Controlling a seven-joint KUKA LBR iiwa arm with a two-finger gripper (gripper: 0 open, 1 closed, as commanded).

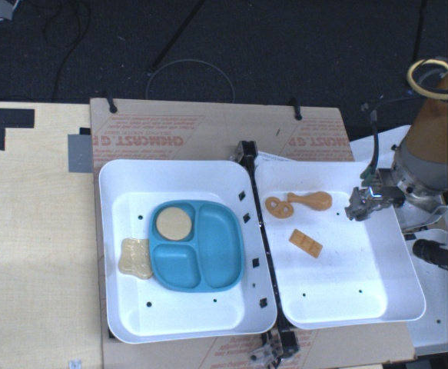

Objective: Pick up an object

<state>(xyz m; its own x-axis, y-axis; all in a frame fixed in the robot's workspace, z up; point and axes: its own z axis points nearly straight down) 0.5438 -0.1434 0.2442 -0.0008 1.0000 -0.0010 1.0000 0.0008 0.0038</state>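
Camera view: hand [360,206] at right bin [377,302] edge, grip state unreadable, nothing seen held. Pretzel [279,207], spoon [313,201], cracker [305,243] lie apart, seemingly for single picking.

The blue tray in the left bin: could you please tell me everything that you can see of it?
The blue tray is a rounded, light-blue sectioned plate that looks like plastic, lying flat in the middle of the left bin. Raised ridges split it into three compartments: one tall one on the view's right and two smaller ones on the left. A round tan disc sits in the upper-left compartment. A pale beige piece lies on the bin floor against the tray's left edge.
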